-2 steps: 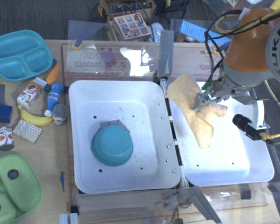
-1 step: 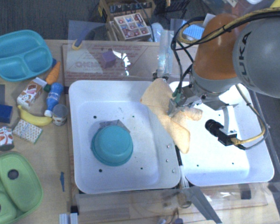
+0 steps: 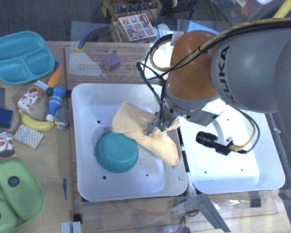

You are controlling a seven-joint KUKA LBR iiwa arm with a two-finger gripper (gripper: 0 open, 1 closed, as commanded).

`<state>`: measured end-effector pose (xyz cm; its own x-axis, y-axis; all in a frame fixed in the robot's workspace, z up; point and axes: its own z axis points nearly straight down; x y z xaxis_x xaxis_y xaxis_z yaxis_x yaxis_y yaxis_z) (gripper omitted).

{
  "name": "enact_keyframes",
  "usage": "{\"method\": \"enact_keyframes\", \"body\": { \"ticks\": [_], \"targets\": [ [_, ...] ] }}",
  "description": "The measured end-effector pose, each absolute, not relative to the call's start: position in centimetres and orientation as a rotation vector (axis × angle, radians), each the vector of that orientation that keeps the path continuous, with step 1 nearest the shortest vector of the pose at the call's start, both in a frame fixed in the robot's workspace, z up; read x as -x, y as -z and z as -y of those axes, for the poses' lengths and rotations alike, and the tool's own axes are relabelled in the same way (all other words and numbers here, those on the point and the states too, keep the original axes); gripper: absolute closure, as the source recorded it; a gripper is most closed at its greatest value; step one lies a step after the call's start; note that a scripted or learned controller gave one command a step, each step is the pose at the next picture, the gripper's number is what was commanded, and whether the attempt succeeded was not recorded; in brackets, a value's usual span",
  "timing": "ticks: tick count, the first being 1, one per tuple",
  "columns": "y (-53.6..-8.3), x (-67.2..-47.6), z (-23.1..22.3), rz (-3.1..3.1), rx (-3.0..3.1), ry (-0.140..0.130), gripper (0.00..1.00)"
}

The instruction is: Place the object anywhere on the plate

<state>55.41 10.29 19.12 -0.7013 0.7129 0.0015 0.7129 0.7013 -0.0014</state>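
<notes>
A pale yellow cloth [image 3: 140, 125] lies crumpled in the left white bin [image 3: 87, 106], running from the bin's middle toward its right wall. A round teal plate or bowl [image 3: 117, 152] sits in the same bin, just left of and in front of the cloth, touching its lower edge. My gripper [image 3: 153, 126] reaches down from the grey and orange arm [image 3: 194, 72] and sits right on the cloth's middle right part. The arm's bulk hides the cloth's far right corner. I cannot tell whether the cloth is pinched.
The right white bin [image 3: 242, 169] lies under the arm. Left of the bins, the bench holds a blue divided tray [image 3: 22, 57], a banana [image 3: 35, 123], a small carton [image 3: 31, 96], a blue bottle [image 3: 56, 101], a can [image 3: 5, 143] and a green tray [image 3: 12, 193].
</notes>
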Motion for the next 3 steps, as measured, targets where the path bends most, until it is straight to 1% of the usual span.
{"method": "enact_keyframes", "body": {
  "ticks": [1, 2, 3],
  "targets": [
    [-19.2, -55.4, -10.2, 2.896, 1.215, 0.000, 0.00],
    [-18.5, -53.0, -6.6, 3.104, 0.488, 0.001, 0.00],
    [-19.6, -53.2, -6.6, 3.109, 0.492, 0.006, 1.00]
  ]
}}
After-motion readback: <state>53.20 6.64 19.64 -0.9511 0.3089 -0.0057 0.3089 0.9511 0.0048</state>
